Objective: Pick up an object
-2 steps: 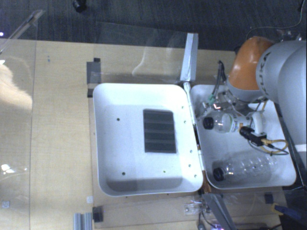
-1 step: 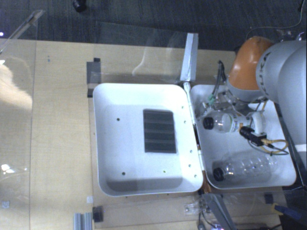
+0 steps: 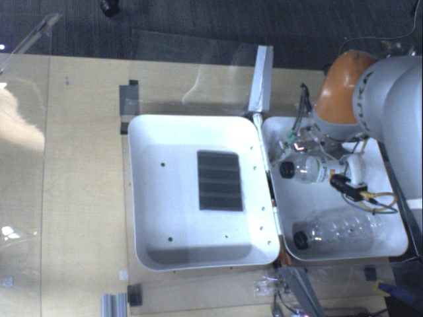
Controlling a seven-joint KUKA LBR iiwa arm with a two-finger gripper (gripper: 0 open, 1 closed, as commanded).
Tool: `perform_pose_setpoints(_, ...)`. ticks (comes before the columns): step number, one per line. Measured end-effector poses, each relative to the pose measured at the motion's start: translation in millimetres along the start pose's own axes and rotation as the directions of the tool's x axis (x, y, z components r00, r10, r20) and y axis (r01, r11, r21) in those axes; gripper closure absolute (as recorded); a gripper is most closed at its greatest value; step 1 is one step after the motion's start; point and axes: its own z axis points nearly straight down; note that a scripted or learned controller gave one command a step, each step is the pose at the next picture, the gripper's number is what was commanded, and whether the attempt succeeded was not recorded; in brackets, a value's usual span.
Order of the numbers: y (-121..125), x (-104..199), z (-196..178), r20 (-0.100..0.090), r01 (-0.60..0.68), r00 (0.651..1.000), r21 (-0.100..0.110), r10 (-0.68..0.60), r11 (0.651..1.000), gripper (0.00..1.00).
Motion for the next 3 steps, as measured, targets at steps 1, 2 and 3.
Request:
perform_pose_setpoints(1,3.0,0.2,-13.6,0.001,0.0,1.0,-0.009,0.0,1.0,1.0)
perform_pose_setpoints(2,3.0,0.2,-13.6,0.001,0.0,1.0,-0.009,0.0,1.0,0.0)
perform_pose_setpoints(3,5.3,0.3,-25.8,0.002,0.0,1.0,-0.016,0.0,1.0,1.0)
